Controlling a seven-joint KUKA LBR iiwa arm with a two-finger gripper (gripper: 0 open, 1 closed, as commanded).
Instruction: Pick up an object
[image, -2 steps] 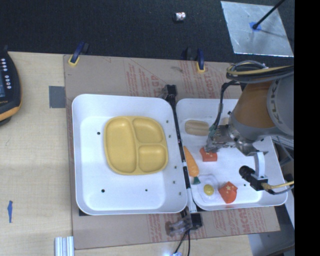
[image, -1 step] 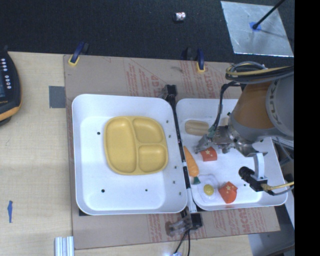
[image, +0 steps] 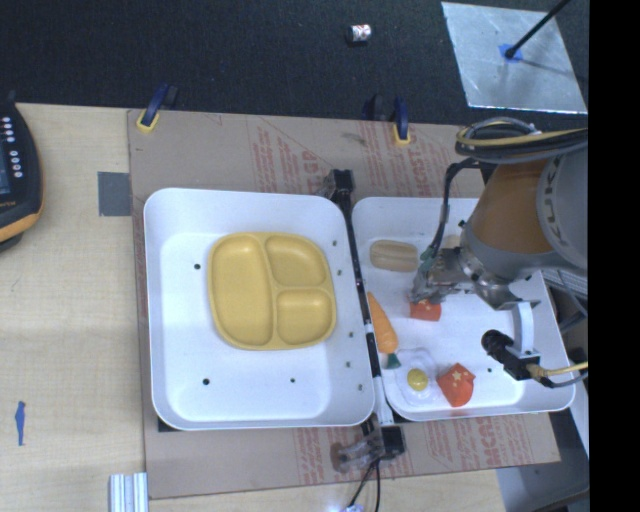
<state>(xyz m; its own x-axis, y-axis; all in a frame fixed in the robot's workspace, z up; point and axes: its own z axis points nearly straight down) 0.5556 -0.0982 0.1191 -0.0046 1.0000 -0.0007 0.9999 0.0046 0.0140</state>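
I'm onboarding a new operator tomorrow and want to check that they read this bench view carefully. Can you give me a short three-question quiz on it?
1. True or false: the yellow divided plate lies in the right bin.
2. Which object lies against the left wall of the right bin? A) the carrot B) the tan bread roll C) the red piece near the front
3. Fill in: the hand sits just above a small ____ object.

Key
1. False; it lies in the left bin.
2. A.
3. Red. The view does not settle whether the hand grips it.
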